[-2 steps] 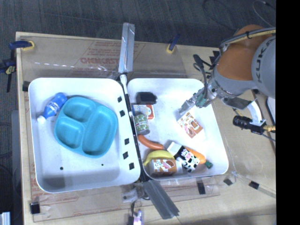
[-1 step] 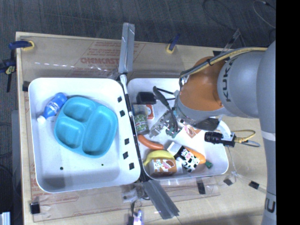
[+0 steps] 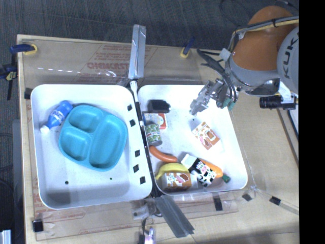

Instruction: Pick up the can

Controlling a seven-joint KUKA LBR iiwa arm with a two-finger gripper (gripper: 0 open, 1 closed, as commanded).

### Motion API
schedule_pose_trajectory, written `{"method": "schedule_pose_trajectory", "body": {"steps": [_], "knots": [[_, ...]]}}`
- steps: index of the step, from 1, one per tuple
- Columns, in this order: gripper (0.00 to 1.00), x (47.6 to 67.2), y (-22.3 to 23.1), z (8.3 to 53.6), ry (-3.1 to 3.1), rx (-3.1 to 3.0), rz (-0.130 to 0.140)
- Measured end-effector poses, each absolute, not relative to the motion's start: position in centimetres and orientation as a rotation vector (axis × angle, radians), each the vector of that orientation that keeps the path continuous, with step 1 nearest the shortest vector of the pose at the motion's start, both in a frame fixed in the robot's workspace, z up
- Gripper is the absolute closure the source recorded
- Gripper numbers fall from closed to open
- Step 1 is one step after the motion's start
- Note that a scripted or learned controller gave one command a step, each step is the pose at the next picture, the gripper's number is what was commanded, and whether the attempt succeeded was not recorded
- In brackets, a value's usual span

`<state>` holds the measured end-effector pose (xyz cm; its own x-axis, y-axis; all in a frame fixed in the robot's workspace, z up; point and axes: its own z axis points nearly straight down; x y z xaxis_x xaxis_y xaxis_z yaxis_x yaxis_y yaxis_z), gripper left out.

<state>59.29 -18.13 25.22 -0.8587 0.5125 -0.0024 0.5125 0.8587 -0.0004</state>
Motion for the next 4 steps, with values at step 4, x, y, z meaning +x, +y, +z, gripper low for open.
{"method": "schedule_pose_trajectory", "body": {"steps": [4], "knots": [[1.00, 49.6, -21.0, 23.5, 2.970, -1.027, 0.002]]}}
